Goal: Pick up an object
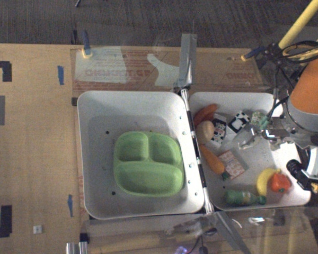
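Desk point(32, 142) carries two white bins side by side. Left bin point(95, 120) contains one green divided plate point(147, 164), lying flat. Right bin point(286, 197) contains the small items: orange carrot point(213, 161) near the left wall, yellow banana point(265, 180) touching a red-orange pepper point(280, 182), green bottle point(245, 197) along the front wall, black-and-white die point(218, 129). Claw point(250, 139) is positioned over the right bin's centre; whether it is open or closed cannot be determined.

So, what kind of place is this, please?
Probably a robotics lab bench for pick-up trials: two white bins side by side on a marked board, toy food such as a banana, a green tray, and the gripper.
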Robot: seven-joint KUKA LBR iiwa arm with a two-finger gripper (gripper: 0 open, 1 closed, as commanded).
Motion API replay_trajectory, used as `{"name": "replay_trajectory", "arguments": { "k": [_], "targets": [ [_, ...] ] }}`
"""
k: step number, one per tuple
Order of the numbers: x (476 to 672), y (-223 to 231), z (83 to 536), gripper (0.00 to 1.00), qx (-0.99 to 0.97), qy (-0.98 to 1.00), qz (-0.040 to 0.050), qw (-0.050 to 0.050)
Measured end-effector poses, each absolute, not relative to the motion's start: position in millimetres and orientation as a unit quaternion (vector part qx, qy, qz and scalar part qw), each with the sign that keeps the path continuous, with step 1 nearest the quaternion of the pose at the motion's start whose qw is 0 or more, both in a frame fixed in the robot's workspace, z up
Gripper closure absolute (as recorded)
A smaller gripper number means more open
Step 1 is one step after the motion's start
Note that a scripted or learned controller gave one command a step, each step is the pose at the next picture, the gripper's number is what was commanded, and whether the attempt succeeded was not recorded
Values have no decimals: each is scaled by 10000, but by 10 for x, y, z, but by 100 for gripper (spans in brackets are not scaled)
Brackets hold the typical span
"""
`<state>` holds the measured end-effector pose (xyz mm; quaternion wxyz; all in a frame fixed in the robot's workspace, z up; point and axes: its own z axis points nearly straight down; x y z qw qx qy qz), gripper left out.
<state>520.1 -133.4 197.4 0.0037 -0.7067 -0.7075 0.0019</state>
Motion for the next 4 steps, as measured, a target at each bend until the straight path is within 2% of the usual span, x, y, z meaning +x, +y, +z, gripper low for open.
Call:
{"name": "replay_trajectory", "arguments": {
  "k": [1, 2, 3, 4],
  "targets": [
    [5199, -1321, 1295, 0, -5980, -8015, 10, 36],
    [5078, -1439, 901, 0, -6073, -7944, -56, -23],
    [5112, -1465, 1005, 100, -6085, -7935, -70, -64],
    [5526, -416, 1846, 100, -6865, -7271, -3, -2]
  ]
}}
